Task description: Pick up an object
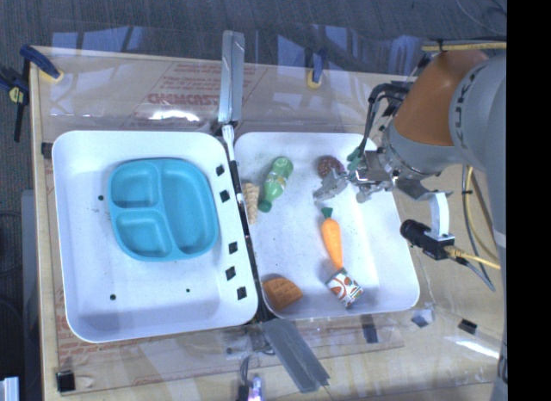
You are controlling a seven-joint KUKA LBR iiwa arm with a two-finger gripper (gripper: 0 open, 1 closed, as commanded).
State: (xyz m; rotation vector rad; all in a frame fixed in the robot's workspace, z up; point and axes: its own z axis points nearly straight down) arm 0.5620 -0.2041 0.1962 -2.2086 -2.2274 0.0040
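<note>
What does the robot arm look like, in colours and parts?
The arm is grey with a broad orange band above the wrist. The gripper is small, of dull grey metal with dark parts. Thin black cables loop beside the wrist, and a black cylinder on a white bracket hangs below it.

The right bin (pixel 389 280) lies under the jaws, its near wall below them in the view. Well to the left of the jaws sits the left bin (pixel 76 309), and in it a blue divided tray (pixel 164 208), lying flat with three compartments. Between the jaws and that tray, small black clips (pixel 231 249) run along the seam where the bins meet. A grey metal bar (pixel 231 72) stands up and left of the jaws, beside brown card with red print (pixel 181 94).
</note>
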